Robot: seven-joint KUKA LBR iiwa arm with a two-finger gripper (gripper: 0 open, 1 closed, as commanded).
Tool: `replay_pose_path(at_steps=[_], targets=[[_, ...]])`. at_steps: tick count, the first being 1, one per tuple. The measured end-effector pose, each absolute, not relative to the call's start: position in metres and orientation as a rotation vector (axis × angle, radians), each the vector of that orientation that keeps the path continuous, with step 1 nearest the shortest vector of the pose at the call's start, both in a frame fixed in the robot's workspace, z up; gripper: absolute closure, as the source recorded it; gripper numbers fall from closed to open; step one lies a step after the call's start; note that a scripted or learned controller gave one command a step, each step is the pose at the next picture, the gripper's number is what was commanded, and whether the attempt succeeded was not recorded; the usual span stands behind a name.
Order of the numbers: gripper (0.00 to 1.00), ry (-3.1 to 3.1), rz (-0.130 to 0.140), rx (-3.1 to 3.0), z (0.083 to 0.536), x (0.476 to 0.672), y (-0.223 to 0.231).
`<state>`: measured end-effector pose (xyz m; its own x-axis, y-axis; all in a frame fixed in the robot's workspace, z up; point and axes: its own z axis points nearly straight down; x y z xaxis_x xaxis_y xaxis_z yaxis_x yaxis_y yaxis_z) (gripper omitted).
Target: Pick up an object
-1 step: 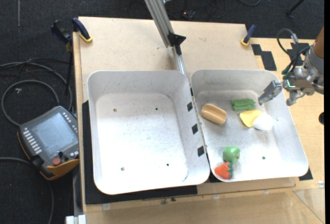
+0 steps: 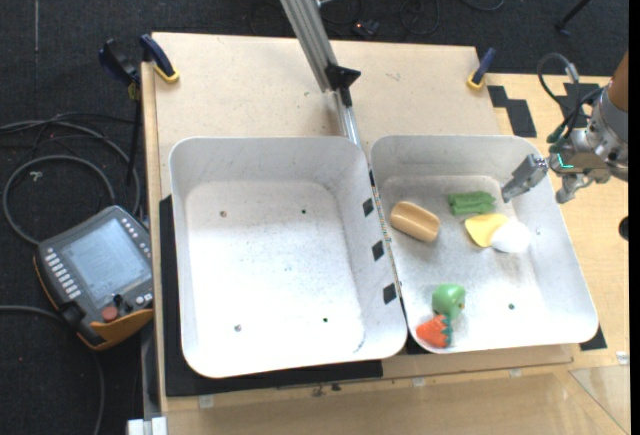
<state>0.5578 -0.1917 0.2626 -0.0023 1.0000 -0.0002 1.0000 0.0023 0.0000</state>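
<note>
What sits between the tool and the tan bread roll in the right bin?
The tool hangs at the right bin's upper right edge. Between it and the roll lies the green piece, with the yellow piece and white lump just below that line. From straight above, nothing covers the roll.

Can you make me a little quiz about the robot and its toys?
1. True or false: all the toys lie in the right bin.
2. Which toy lies nearest the gripper? A) the tan bun B) the green block C) the red and green toy
3. Fill in: the white ball touches the ____ piece.

Key:
1. True. The left bin shows just its white floor.
2. B. The green block lies just left of the gripper, which hangs over the right bin's far right corner.
3. Yellow.
</note>
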Motion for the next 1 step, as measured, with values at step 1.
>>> replay_pose_path(at_steps=[1], targets=[[0.00,2.224,-0.005,2.224,0.2034,0.5658,-0.1933]])
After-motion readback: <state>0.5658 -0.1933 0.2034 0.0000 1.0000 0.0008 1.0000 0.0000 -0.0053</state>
